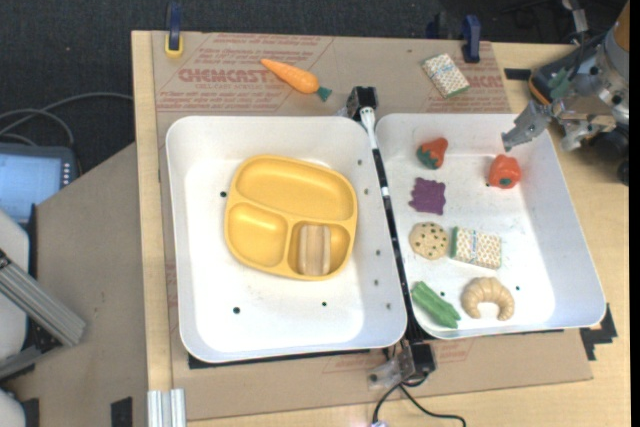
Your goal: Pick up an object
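From the overhead camera I've got the arm [600,80] reaching in from the right, and my end effector [520,130] sits over the top right corner of the right bin [585,260], just above and right of an orange-red pepper [504,172]. Whether it is wide or narrow I cannot tell at this angle, and I see nothing held in it. In that same bin, I've got a red strawberry-like piece [432,152], a purple piece [429,196], a cookie [428,240], a patterned cracker [476,248], a green bean pod [435,303] and a croissant [488,297]. The left bin [190,245] carries a yellow divided plate [290,215]. Up on the bench [240,65] behind the bins lie a carrot [290,76] and a small patterned packet [446,74].
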### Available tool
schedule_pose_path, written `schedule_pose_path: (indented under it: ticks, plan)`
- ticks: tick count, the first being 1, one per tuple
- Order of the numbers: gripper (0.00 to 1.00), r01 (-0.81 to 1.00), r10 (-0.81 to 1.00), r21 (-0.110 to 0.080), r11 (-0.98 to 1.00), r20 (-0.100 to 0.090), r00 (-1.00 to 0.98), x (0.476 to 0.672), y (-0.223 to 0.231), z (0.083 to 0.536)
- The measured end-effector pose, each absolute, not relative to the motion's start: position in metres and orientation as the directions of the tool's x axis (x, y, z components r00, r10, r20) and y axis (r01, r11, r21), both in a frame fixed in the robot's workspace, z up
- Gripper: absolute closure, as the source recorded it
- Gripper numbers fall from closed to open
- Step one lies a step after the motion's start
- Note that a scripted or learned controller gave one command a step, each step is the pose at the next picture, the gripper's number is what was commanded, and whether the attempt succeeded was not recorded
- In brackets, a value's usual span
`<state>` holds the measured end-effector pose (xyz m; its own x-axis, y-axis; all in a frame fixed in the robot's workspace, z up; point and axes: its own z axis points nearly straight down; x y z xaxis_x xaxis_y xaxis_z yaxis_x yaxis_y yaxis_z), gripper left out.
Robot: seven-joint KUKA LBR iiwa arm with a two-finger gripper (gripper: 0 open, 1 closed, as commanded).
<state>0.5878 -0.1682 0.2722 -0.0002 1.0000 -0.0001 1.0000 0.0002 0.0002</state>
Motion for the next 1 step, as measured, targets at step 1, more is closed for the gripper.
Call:
schedule_pose_path:
  ticks: [1]
  plan:
    - [0.0,1.0,1.0,-0.006,0.001,0.001,-0.001,0.6359,-0.2055,0.0762]
